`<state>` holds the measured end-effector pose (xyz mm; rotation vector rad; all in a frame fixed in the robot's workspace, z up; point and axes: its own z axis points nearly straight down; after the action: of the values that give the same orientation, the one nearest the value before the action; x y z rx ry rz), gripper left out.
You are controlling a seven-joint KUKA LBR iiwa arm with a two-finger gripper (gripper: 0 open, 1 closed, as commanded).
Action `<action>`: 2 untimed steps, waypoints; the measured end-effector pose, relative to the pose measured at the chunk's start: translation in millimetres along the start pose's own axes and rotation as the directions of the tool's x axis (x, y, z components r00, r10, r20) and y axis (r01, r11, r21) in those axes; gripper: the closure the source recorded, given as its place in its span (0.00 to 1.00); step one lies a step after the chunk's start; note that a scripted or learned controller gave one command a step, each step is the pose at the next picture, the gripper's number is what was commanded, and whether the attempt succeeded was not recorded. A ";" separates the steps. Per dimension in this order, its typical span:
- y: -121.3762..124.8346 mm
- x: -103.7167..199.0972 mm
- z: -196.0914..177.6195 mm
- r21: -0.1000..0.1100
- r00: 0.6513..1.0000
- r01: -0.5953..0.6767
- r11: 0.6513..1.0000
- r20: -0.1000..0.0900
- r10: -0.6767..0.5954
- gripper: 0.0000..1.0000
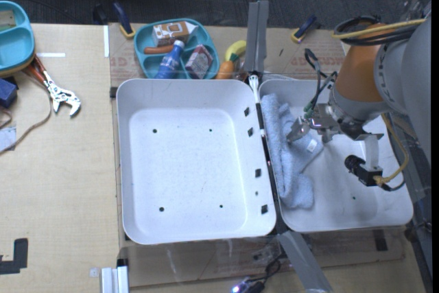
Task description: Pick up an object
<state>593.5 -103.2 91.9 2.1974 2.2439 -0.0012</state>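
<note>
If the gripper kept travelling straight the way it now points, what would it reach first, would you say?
Probably the pale blue crumpled cloth lying along the left wall of the right white bin; the gripper points down-left toward it, though depth is hard to judge.

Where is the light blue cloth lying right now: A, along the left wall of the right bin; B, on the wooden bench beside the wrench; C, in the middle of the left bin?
A: the cloth stretches along the left wall of the right bin, next to the divider.
</note>
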 end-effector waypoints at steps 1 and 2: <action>0.0 -0.8 -9.3 0.000 1.000 0.001 1.000 0.001 -0.001 1.00; 0.0 -0.8 -9.3 0.001 1.000 0.001 1.000 0.001 -0.001 0.00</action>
<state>593.6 -104.0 101.2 2.1958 2.2453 -0.0026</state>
